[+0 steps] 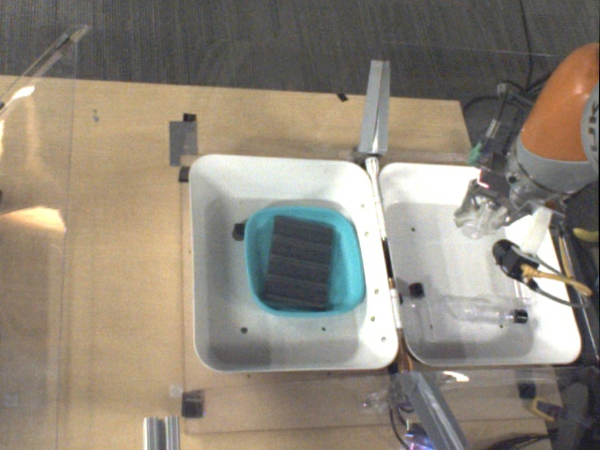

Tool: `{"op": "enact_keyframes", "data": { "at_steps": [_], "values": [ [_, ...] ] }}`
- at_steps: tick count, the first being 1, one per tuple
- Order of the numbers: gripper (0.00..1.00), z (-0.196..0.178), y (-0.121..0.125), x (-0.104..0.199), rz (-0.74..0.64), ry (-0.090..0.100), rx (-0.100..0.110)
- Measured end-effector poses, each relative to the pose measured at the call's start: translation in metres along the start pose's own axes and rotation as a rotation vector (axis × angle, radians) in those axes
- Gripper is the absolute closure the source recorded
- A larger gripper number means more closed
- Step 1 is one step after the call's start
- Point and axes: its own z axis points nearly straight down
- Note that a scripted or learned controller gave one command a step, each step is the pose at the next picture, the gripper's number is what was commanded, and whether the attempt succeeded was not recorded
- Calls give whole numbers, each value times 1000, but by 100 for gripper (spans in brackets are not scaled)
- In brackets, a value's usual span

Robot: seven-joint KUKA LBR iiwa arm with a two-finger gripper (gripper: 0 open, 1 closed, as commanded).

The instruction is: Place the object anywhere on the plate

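Dark ridged block [300,259] is seen resting on the teal plate [351,262]; placing is judged done. Jaws [483,212], right of the plate: state cannot be told. Retreat is called for.

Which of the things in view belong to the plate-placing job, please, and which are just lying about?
Belongs to the job:
- teal plate, in the left bin
- dark ridged block, already lying on the plate
- gripper, over the right bin

Just lying about:
- clear tube, on the right bin's floor

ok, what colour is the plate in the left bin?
Turquoise plate, seen in the camera view, with a dark grey ridged block on it.
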Motion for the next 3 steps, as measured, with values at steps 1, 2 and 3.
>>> {"op": "enact_keyframes", "data": {
  "at_steps": [1, 2, 3],
  "values": [
    [100, 23, -60, 40, -123, -1, 6],
    [0, 23, -60, 40, -123, -1, 6],
    [0, -126, -76, 13, 53, 0, -4]
  ]
}}
